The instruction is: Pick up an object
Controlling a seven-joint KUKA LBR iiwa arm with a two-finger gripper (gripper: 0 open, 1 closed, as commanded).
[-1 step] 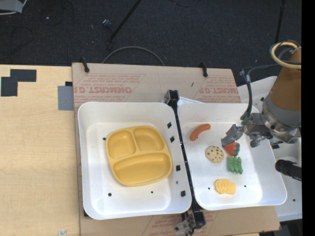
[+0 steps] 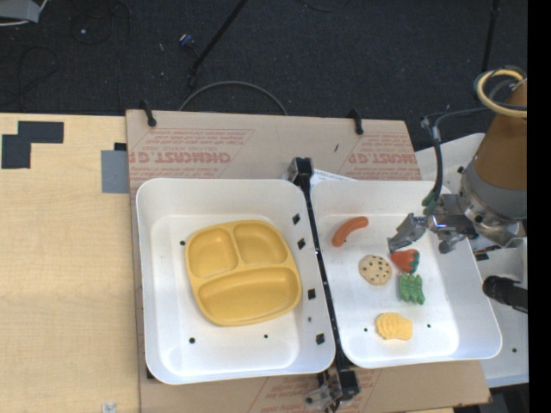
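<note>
The end effector (image 2: 428, 233) hung open just at one o'clock of the red toy (image 2: 405, 260), nothing between its fingers; the pick remained undone.

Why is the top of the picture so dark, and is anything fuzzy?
In the camera view, the floor behind the bench is unlit and black, while the two white bins are bright and evenly lit. The gripper looks a bit blurred; the yellow tray and cookie are sharp.
</note>
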